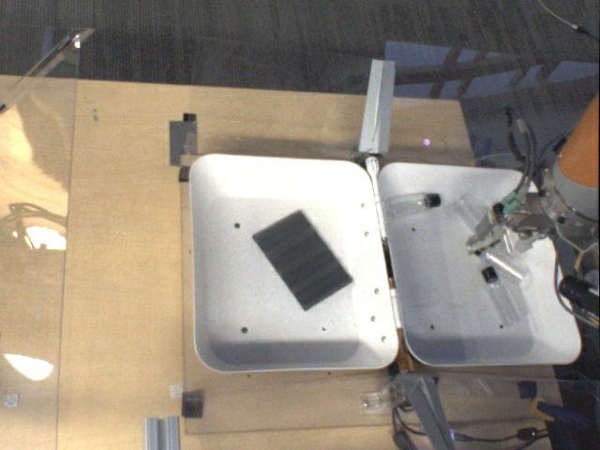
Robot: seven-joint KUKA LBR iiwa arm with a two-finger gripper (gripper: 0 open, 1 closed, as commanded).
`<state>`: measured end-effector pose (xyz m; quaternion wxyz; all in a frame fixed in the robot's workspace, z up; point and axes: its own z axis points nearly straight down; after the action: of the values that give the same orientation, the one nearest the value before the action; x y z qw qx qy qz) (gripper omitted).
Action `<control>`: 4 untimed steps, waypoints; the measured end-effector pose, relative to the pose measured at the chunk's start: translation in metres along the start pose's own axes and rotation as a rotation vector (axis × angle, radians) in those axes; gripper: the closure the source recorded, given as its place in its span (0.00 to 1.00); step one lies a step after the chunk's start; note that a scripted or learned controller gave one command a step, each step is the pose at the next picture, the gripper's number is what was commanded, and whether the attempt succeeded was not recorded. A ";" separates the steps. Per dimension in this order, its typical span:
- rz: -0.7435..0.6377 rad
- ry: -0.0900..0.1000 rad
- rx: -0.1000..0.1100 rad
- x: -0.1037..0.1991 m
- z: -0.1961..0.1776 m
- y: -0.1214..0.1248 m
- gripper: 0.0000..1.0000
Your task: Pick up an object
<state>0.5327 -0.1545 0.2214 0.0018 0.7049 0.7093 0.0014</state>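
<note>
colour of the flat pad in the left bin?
Dark grey, faintly ribbed pad, seen in the camera view.

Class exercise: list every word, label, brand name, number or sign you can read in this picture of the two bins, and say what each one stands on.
No text can be read.
The dark grey ribbed pad in the left bin: no print shows.
The clear tubes with black caps in the right bin: too small to show any marking.
The gripper and the wooden bench: no label can be made out.
</note>
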 end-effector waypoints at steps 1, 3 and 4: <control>0.074 0.000 -0.004 0.006 0.130 0.086 0.00; 0.054 -0.004 0.004 0.032 0.121 0.131 1.00; -0.382 -0.002 -0.006 0.025 0.073 0.128 1.00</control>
<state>0.6610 -0.1291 0.1486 0.0045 0.5577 0.8301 0.0024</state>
